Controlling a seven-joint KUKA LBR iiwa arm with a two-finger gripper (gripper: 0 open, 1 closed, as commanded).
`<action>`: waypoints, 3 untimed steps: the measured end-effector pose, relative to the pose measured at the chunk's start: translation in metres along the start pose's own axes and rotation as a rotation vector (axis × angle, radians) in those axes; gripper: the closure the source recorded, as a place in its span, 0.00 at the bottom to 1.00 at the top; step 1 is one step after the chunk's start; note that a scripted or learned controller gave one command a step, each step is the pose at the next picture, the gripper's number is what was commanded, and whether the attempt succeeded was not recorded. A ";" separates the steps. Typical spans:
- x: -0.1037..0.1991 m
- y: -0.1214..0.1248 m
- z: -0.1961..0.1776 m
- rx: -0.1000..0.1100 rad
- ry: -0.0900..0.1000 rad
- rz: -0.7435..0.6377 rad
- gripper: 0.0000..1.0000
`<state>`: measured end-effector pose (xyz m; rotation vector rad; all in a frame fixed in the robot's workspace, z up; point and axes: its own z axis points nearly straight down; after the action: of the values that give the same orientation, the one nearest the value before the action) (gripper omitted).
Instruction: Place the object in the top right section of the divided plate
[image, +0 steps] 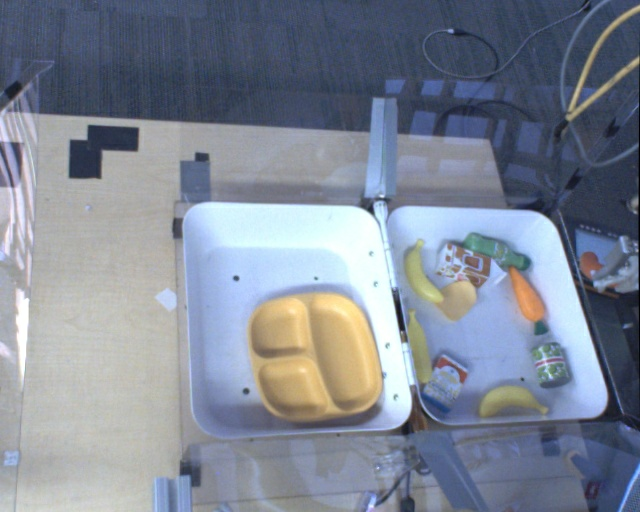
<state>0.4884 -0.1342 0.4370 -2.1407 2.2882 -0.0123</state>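
Gripper (612, 268) sits at the right edge, off the bins; open or closed, can't tell. Pick step not started, I'd say: banana (421, 274), carrot (526, 294) and can (549, 364) lie in the right bin (572, 262). Yellow plate (315, 356) sits in the left bin (215, 300). Next: grab one item, carry it left, drop it in the plate's upper-right section.

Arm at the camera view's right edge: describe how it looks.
Little of the arm shows: a pale grey, blocky piece at the right edge, with a small orange-red patch on its left side. It is too blurred to make out markings or cables.
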 end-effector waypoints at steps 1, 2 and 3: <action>-0.004 0.000 0.000 0.000 0.000 0.020 1.00; 0.000 0.000 0.000 0.000 0.000 -0.003 1.00; 0.008 -0.001 0.000 0.001 0.001 -0.410 1.00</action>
<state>0.4884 -0.1422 0.4370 -2.5625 1.8057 -0.0168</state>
